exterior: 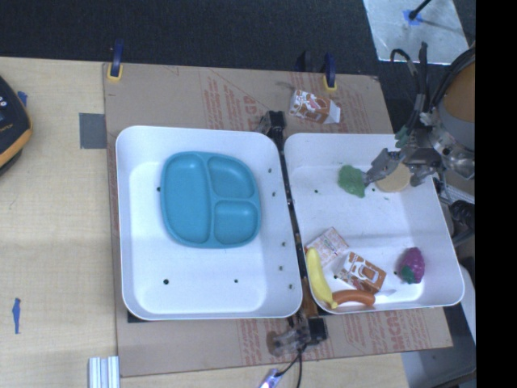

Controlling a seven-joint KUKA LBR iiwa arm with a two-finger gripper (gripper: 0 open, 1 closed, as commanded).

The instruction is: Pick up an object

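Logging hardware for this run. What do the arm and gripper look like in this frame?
At the view's right edge: an orange band above grey metallic wrist hardware. Black cables loop over it. The gripper is dark grey, with slim fingers. No markings legible.

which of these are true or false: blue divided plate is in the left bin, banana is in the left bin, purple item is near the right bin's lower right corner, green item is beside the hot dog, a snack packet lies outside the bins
1. The blue divided plate lies in the left bin. True.
2. The banana lies in the left bin. False: it lies in the right bin, along its left wall near the bottom.
3. The purple item sits near the right bin's lower right corner. True.
4. The green item lies beside the hot dog. False: it lies apart, in the upper part of the bin, next to the gripper.
5. A snack packet lies outside the bins. True, on the cardboard above the right bin.
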